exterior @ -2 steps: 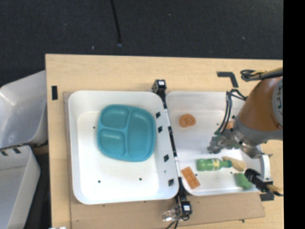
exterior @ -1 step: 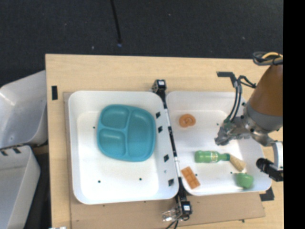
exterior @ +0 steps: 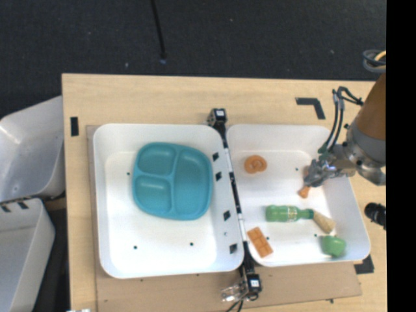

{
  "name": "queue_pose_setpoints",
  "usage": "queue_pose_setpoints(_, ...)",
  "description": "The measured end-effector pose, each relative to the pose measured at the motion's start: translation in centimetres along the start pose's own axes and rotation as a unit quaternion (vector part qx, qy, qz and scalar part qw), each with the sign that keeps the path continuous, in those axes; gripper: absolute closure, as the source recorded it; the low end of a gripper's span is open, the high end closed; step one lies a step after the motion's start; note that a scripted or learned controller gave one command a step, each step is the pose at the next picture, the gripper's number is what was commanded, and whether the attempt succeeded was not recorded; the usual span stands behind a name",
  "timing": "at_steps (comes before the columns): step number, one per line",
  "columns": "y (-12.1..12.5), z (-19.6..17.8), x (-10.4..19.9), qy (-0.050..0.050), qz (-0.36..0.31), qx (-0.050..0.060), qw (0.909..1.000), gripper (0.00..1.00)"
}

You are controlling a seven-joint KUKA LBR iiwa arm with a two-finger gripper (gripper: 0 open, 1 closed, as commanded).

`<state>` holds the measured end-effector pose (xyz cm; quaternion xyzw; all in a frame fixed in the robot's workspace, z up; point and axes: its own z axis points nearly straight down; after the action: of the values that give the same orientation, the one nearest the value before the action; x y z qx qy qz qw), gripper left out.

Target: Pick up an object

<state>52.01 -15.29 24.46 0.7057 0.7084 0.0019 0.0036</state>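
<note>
From the overhead camera, the arm (exterior: 372, 119) is reaching in from the right and hanging its gripper (exterior: 316, 175) low over the right bin (exterior: 279, 134), just above a small orange piece (exterior: 303, 191) lying near that bin's middle right. How far the claw is parted, and whether it is gripping anything, I cannot tell; it is reading as a dark blur. Also lying in the right bin are an orange round cookie-like item (exterior: 255, 164), a green bottle (exterior: 288, 214), a tan piece (exterior: 324, 223), a green lump (exterior: 333, 246) and an orange waffle block (exterior: 259, 242). A teal divided plate (exterior: 173, 180) is sitting in the left bin (exterior: 104, 174). The arm seems to be approaching a grasp; next it would need to be settling squarely around the small orange piece before closing.
</note>
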Motion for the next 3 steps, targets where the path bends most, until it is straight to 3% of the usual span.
queue_pose_setpoints(1, 0.0, 2.1, -0.1, 0.0, 0.002, 0.004, 1.0, 1.0)
queue_pose_setpoints(3, 5.3, 3.4, 8.9, 0.002, -0.002, 0.003, 1.0, 1.0)
